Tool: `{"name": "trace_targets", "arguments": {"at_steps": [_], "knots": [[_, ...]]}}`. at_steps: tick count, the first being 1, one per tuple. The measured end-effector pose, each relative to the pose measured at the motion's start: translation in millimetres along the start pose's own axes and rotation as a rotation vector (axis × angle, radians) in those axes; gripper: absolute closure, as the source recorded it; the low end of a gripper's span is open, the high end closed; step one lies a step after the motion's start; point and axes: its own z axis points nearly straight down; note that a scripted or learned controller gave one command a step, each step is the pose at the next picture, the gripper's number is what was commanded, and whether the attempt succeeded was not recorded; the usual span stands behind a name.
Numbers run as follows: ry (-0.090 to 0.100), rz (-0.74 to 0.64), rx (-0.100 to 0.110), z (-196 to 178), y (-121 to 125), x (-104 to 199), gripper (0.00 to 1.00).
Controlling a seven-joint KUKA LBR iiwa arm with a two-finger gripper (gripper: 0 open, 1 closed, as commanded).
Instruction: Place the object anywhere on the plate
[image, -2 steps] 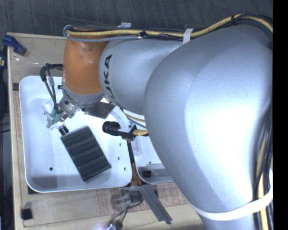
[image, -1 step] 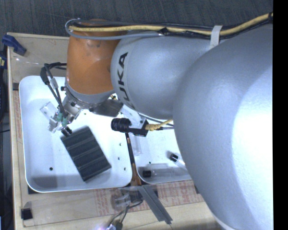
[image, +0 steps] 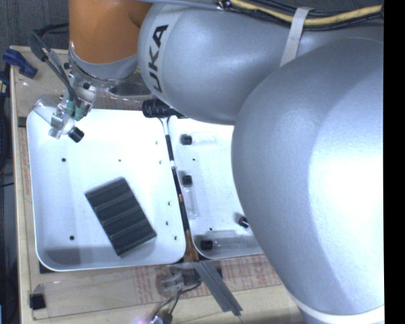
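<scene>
Two white bins (image: 47, 201) sit side by side on the wooden bench (image: 121, 285). Blue clamps (image: 17, 61) grip the bench's far left corner. A metal bracket (image: 212, 285) lies along its near edge.

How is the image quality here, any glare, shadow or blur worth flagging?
Camera view: the arm sits close to the lens and looks soft, with a bright sheen on its grey shell; the left bin is brightly lit and nearly washed out, with a grey shadow along its near wall; the dark ribbed block reads fairly sharp; the gripper is small and slightly blurred.
</scene>
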Motion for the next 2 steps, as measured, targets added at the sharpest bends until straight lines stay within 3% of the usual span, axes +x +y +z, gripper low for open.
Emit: {"name": "trace_targets", "arguments": {"at_steps": [1,2], "knots": [[0.001,-0.352,0.001,-54.2,-36.2,66.9,1.0],[0.003,-0.409,0.004,75.1,-69.3,122.8,1.0]]}}
